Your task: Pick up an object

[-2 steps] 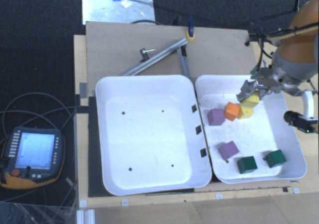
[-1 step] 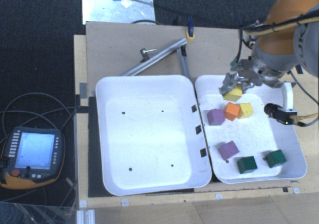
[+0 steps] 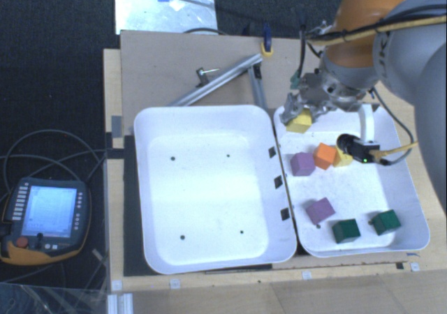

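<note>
A wooden desk carries two shallow white plastic bins side by side, seen from above. The left white bin is bare inside. The right white bin holds small blocks: a yellow foam-like cube at its twelve o'clock edge, a purple cube, an orange cube and a second small yellow block clustered near the centre, another purple cube at about seven o'clock, and two dark green cubes and along the six o'clock side.

The grey arm's gripper sits directly over the yellow cube at twelve o'clock. The fingers appear clamped on it, one on each side, though the wrist hides part of the contact.

The cube looks light, rigid and matte, unlikely to slip. Its flat opposite faces are the best place to hold. A handheld control pendant lies off the desk at nine o'clock.
</note>
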